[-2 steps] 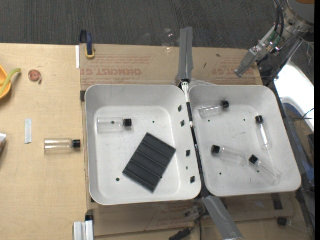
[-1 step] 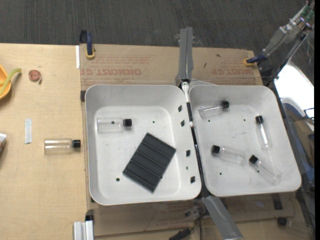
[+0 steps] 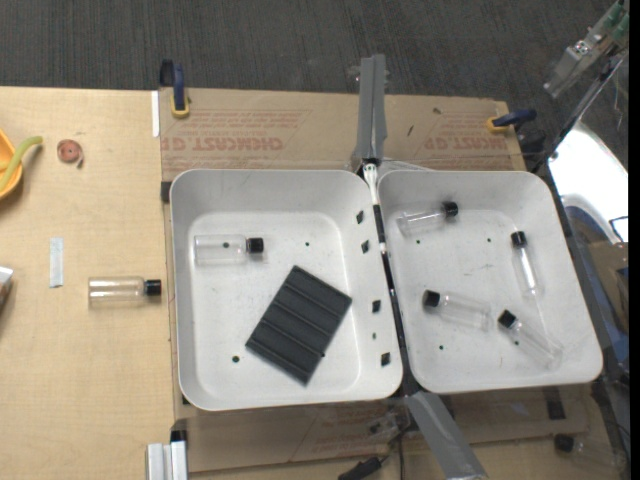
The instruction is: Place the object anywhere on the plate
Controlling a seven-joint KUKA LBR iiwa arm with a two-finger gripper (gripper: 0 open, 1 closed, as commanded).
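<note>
A dark grey ribbed plate (image 3: 299,325) lies tilted on the floor of the left bin (image 3: 190,368), toward its front. Up and to the left of it in the same bin, a clear vial with a black cap (image 3: 227,249) lies on its side, apart from the plate. The right bin (image 3: 580,368) holds several more clear vials with black caps, all lying flat: one near the back (image 3: 425,218), one along the right side (image 3: 525,265), and two toward the front (image 3: 457,311) (image 3: 531,337).
Another capped vial (image 3: 122,288) lies on the wooden bench left of the bins. A yellow object (image 3: 10,163), a small red disc (image 3: 68,150) and a white strip (image 3: 56,263) sit at far left. Clamps (image 3: 172,86) (image 3: 508,121) hold the cardboard behind the bins.
</note>
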